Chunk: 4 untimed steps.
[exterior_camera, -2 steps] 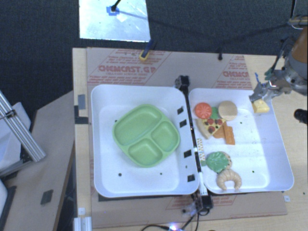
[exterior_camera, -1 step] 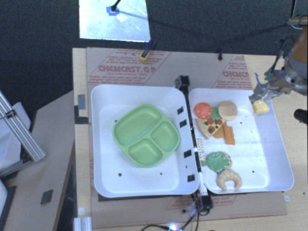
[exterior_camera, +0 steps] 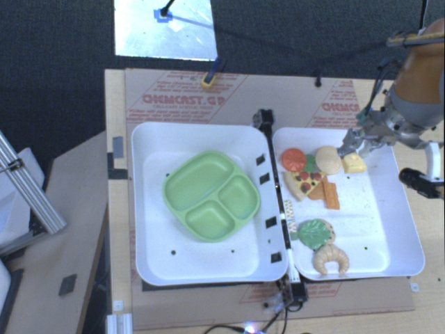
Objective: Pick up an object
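Observation:
The right bin (exterior_camera: 389,249) holds toy food: a red tomato (exterior_camera: 293,159), a tan bun (exterior_camera: 329,161), a yellow cheese block (exterior_camera: 354,163), a pizza slice (exterior_camera: 304,182), an orange carrot piece (exterior_camera: 331,195), a green broccoli-like piece (exterior_camera: 314,233) and a croissant (exterior_camera: 331,258). My gripper (exterior_camera: 351,143) hangs low over the bin's far edge, just above the bun and the cheese block. Nothing is visibly held.
The left bin (exterior_camera: 149,256) holds a green three-compartment plate (exterior_camera: 211,196). A black divider with clips (exterior_camera: 272,186) runs between the bins. The arm's grey body and orange band (exterior_camera: 417,82) fill the upper right. A shiny metal sheet (exterior_camera: 165,19) lies beyond the bench.

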Each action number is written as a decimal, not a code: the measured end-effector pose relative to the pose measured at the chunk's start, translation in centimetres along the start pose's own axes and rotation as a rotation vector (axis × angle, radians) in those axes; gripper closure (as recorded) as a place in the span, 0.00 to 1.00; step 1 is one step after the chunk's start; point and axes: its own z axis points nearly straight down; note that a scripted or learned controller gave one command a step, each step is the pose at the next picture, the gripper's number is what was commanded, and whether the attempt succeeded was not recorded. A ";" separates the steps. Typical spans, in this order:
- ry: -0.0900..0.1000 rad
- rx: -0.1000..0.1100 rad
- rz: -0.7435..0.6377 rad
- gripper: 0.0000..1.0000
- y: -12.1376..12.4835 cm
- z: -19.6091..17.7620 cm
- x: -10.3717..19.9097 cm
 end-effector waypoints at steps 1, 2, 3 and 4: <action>0.000 0.001 0.000 1.00 -2.4 0.6 5.1; 0.001 -0.001 -0.001 1.00 -3.6 -0.8 10.0; 0.000 0.001 0.000 1.00 -5.6 -0.3 15.8; 0.000 0.001 0.001 1.00 -7.9 -1.3 20.0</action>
